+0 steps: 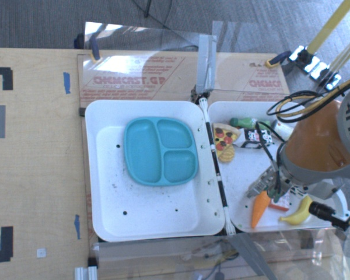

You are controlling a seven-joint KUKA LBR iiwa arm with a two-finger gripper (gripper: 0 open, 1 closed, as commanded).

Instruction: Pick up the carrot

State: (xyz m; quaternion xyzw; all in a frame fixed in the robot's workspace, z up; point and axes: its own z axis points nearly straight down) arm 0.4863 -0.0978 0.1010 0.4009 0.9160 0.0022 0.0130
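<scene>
Near the front edge of the right bin point(245, 182), the carrot point(258, 209) lay on the white floor with its long axis running almost front to back, tilted a little: the narrow tip pointed toward the near rim and slightly left, the broad top pointed away and slightly right, up toward the gripper point(272, 186). That broad end sat directly under the wrist, touching or all but touching the dark hardware there, so the claw stood over the thick end rather than over the middle of the body. Whether the claw was open, closed or gripping the carrot I could not tell; the arm's orange band point(315, 142) and the cables hid the working end from above. A yellow banana point(298, 212) lay just beside the carrot on its right, with a small red piece between them, so a grasp across the carrot's width looked tight on that side. A slice of toy pizza point(224, 140) lay well apart near the bin's left wall, and the teal divided plate point(161, 150) sat in the left bin point(105, 174).
</scene>
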